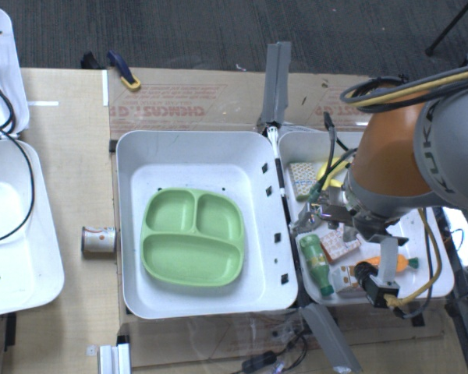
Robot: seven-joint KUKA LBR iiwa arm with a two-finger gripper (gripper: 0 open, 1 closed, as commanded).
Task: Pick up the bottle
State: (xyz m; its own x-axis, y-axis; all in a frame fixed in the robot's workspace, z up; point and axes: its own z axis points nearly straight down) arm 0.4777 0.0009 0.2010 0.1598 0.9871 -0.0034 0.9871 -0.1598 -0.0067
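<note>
A green bottle [316, 262] lies on its side in the right bin [290, 148], close to the bin's left wall, its cap end towards the front. The arm's orange band and grey wrist hang over this bin. The gripper [321, 213] sits below the wrist, just above and behind the bottle's upper end, and is largely hidden by the wrist and cables. Nothing is visibly held.
The left bin [132, 209] holds a green divided plate [193, 238]. Beside the bottle lie a patterned packet [340, 246], a white-orange carton [349, 275] and a dotted pad [303, 179]. A small can [99, 240] lies on the bench to the left of the bins.
</note>
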